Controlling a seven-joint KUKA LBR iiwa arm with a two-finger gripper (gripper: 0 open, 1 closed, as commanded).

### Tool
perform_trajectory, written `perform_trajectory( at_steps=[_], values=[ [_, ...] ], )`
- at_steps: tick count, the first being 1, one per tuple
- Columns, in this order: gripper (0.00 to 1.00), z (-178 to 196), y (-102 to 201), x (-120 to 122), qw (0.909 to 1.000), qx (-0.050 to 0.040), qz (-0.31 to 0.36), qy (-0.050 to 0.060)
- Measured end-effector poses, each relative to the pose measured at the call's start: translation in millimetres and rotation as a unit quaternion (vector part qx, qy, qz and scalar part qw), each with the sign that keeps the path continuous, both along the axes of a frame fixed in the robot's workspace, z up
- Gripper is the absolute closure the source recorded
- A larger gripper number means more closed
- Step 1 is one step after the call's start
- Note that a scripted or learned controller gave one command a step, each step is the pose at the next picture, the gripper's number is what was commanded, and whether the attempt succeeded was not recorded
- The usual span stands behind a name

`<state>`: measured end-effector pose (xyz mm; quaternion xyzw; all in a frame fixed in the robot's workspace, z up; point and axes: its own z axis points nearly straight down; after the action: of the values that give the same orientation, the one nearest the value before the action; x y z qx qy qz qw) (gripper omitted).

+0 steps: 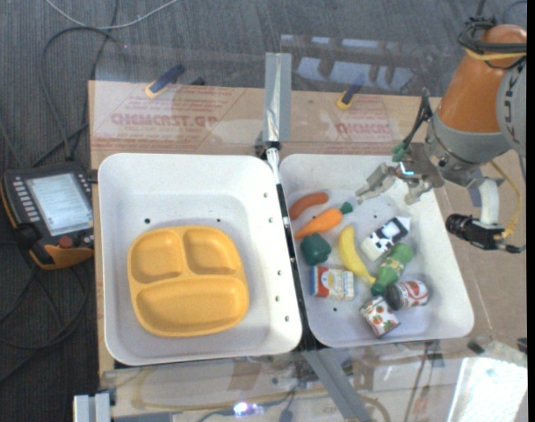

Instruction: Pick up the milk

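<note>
Camera view | milk [386, 235], a small black-and-white carton, lies in the right bin [456, 310], just beside the banana [354, 251] | gripper [392, 181] hovers just past the milk, fingers spread wide, holding nothing | best: go straight down over the carton, squeeze its sides | far cardboard [162, 120] has faint red print, unreadable

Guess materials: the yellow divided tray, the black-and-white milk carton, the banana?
Yellow divided three-compartment tray: looks like moulded plastic, semi-matte, with soft highlights on rounded ridges. Black-and-white cow-patterned milk carton: probably toy plastic or printed card; too small to tell. Yellow curved banana: likely smooth toy plastic, uniform colour with no blemishes.
</note>
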<state>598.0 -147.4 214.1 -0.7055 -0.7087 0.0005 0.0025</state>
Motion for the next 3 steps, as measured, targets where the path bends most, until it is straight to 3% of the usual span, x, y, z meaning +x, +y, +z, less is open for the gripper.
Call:
perform_trajectory(
  at_steps=[1,2,3],
  values=[
    [0.0,-54,-68,-6,0.9965,-0.0021,0.083,0.0],
    [0.0,-125,-50,-4,0.9866,-0.0055,0.163,-0.008],
    [1.0,-116,-47,-2,0.9864,-0.0023,0.164,-0.011]
  ],
)
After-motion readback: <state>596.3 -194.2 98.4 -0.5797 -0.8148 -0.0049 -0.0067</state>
